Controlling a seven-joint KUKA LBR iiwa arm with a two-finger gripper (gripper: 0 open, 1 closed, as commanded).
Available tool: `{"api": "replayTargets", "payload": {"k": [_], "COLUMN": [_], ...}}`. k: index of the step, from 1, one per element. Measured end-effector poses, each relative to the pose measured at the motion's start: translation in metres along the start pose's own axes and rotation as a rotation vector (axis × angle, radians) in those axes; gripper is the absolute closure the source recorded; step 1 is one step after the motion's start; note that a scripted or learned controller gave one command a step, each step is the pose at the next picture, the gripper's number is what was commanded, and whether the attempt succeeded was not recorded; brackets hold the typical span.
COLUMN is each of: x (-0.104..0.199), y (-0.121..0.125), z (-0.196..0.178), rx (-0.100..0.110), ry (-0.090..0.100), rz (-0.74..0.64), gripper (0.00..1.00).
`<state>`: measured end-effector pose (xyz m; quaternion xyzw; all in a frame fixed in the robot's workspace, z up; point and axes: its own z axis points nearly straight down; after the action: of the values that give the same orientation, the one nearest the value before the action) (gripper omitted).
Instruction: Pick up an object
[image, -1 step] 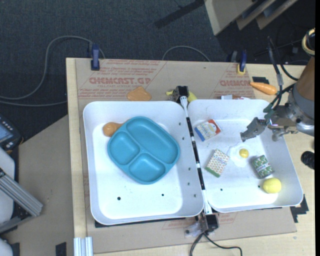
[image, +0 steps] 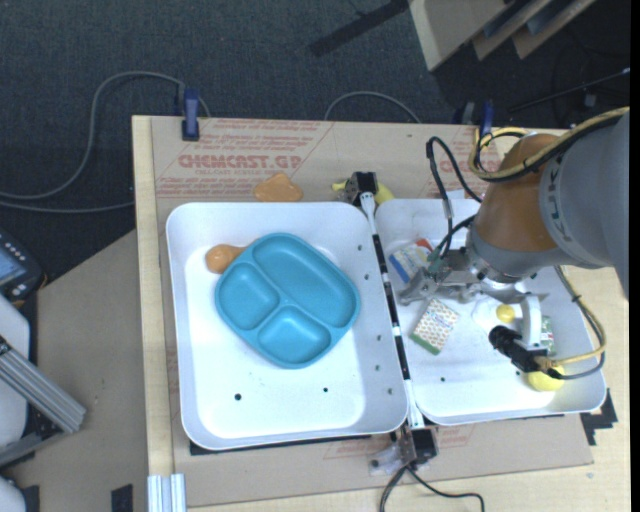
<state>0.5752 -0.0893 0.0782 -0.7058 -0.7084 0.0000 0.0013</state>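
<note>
My gripper (image: 428, 283) hangs low over the left part of the right bin (image: 480, 400), reaching in from the right under the grey arm with its orange band (image: 515, 205). Just below it lies a small green-and-white patterned packet (image: 436, 325). A blue-and-white item (image: 404, 266) lies beside it toward the bin's left wall, with small bits of red and white clutter behind. A yellow object (image: 545, 378) rests near the right bin's front right corner. Nothing shows between the fingers.
The left bin (image: 290, 405) holds a blue divided plate (image: 287, 298) with an orange object (image: 221, 257) at its upper left edge. Another orange piece (image: 277, 187) lies on the bench behind that bin. A rim divides the two bins (image: 388, 310).
</note>
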Motion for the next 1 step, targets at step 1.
{"api": "replayTargets", "payload": {"k": [1], "x": [-0.0019], "y": [-0.0008], "z": [-0.0167], "rx": [-0.004], "ry": [-0.002], "rz": [0.005], "gripper": [1.0]}}
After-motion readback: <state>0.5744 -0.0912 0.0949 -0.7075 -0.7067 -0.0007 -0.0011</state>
